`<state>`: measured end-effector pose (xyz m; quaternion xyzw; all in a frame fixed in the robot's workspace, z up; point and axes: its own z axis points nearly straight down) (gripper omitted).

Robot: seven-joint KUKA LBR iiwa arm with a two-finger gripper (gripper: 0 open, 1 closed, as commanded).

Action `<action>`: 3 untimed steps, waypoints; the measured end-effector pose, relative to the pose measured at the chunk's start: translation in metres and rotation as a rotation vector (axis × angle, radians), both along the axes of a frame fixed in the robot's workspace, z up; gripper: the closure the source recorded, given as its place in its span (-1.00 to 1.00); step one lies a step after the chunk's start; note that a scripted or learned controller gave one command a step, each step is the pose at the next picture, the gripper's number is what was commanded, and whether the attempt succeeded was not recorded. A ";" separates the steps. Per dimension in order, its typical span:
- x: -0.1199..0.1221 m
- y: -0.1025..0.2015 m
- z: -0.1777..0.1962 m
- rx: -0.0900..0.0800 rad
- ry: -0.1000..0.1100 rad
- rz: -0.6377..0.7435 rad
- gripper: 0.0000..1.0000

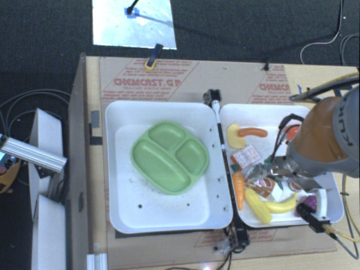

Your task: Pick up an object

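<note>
So the tabletop is a cardboard-covered thing w/ two white bins side by side. Left bin has just the green divided plate sitting roughly in its middle, nothing else going on there. Right bin is where all the pickable stuff is, and the arm comes in from the right and hangs over that bin's middle/right part, orange band up top.

Step-wise I'd say it's in the reach/descend phase, jaws down low among the toys near the bin's centre. Can't tell if they're open or closed tbh, too much clutter + the arm body in the way, and I don't see anything clearly between them, so not calling it a grasp.

Stuff in the bin, big to small: banana along the near side, corn cob just left of it, carrot by the left wall, hot dog at the far side, yellow block next to it, small purple thing near right.

Next move imo: needs to settle on one item, prob whatever's right under the jaws, close properly and lift straight up w/o dragging the neighbours, they're packed tight
</note>
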<state>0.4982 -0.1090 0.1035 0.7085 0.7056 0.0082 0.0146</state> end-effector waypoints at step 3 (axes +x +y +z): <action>0.048 0.009 -0.003 -0.001 -0.021 0.003 -1.00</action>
